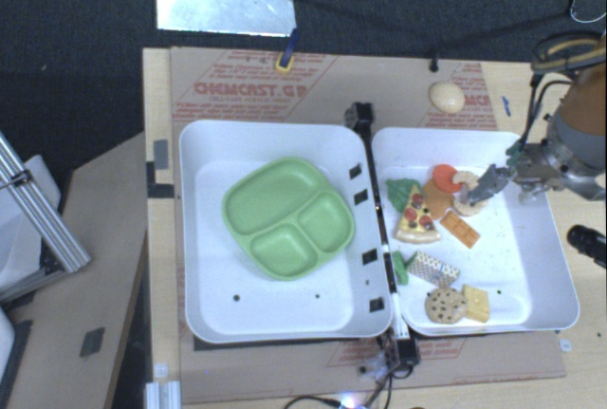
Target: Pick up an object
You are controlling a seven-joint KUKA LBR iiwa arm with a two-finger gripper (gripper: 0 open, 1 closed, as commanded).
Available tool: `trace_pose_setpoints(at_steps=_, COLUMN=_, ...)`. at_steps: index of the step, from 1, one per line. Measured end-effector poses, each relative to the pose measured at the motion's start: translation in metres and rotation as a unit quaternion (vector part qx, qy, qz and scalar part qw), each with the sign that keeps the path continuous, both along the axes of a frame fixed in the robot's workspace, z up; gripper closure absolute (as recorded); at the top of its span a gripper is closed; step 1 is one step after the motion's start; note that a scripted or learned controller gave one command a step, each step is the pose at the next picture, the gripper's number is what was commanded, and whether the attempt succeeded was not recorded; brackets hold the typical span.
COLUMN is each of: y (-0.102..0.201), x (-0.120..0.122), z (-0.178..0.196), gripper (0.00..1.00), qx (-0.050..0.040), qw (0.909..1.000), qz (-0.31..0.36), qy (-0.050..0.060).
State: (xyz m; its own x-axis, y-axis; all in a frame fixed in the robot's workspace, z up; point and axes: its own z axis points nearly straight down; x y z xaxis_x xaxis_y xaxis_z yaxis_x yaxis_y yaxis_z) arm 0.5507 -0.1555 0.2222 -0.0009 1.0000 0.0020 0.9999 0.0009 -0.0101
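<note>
Found the gripper [481, 188] low over the back part of the right bin [541, 255], at the end of the grey arm [579, 146] reaching in from the right. Could not tell whether the pincer was spread or pressed together: too small and too dark against the toys under it. Could not tell either whether anything was pinched.

Saw the tip just at a pale round piece [467, 196], touching it or very near. Noted close beside this piece an orange-red round toy [443, 176], a brown toy [434, 199] and an orange block [460, 230]. Found a pizza slice [417, 226] just left of the block, and a green leafy toy [403, 192] behind the slice, near the divider between the bins.

Counted more toys toward the front of the same bin: a grey-white patterned piece [434, 267], a round cookie [444, 305] and a yellow cracker [477, 303], these last two touching or nearly so. Noted also a small green piece [399, 269] against the divider.

Found in the left bin [204, 303] a green divided plate [286, 217], lying flat near the middle.

Saw behind the bins a beige egg-shaped ball [447, 96] on the cardboard sheet [379, 80], well apart from the gripper.
</note>
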Motion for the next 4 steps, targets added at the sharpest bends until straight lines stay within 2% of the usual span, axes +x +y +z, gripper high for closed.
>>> trace_pose_setpoints(at_steps=1, y=0.0, x=0.003, z=0.006, gripper=0.0, qx=-0.001, qw=1.0, qz=0.001, qy=-0.006)
trace_pose_setpoints(at_steps=2, y=0.003, x=-0.005, z=-0.04, gripper=0.0, qx=-0.0007, qw=1.0, qz=0.0, qy=-0.004)
trace_pose_setpoints(at_steps=3, y=0.005, x=-0.011, z=-0.102, gripper=0.0, qx=-0.0004, qw=1.0, qz=0.0, qy=-0.003)
trace_pose_setpoints(at_steps=4, y=0.004, x=-0.009, z=-0.136, gripper=0.0, qx=-0.0009, qw=1.0, qz=0.0, qy=-0.006)
